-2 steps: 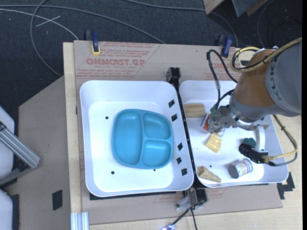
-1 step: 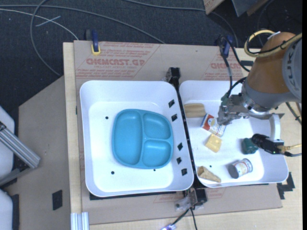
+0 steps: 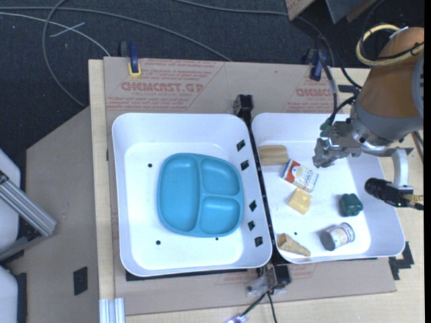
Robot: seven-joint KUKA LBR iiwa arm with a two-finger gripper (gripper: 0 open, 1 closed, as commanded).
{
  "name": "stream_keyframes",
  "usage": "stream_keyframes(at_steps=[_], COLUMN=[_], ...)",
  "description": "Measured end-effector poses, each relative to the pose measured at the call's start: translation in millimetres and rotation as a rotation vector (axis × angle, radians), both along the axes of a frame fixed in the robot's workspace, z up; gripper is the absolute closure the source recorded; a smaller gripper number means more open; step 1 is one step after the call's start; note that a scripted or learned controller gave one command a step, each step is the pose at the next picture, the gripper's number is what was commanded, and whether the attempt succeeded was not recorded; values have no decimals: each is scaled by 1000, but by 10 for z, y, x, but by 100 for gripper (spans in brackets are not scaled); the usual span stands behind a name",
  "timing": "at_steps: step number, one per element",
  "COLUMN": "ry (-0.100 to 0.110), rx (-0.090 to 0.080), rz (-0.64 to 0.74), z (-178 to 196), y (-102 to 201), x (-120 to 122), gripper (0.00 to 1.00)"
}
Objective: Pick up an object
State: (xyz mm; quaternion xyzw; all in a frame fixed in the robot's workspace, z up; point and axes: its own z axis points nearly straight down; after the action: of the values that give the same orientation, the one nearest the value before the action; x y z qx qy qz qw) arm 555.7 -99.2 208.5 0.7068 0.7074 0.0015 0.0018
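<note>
Gripper [image 3: 326, 155] above the right white bin [image 3: 377, 247], just beside a small red-and-white carton [image 3: 300, 175]; its state cannot be told. Blue sectioned plastic tray [image 3: 199, 195] lies in the left white bin [image 3: 135, 180].

Glossy plastic plate [image 3: 199, 195] (blue)

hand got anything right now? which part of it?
Nothing seen held. The hand hangs over the right bin, above the red-and-white packet, with no object visible between its fingers.

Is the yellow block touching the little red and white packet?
Touching, as far as the camera view shows: the yellow block sits right under the red and white packet, edges meeting with no white bin floor between them.
</note>
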Motion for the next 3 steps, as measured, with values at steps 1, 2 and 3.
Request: stream_keyframes(at_steps=[1, 2, 3], ry=[1, 8, 7], rx=[0, 2, 3], rz=[0, 2, 4], z=[429, 302, 383], y=[0, 445, 970], x=[9, -128, -250], gripper=[100, 100, 100])
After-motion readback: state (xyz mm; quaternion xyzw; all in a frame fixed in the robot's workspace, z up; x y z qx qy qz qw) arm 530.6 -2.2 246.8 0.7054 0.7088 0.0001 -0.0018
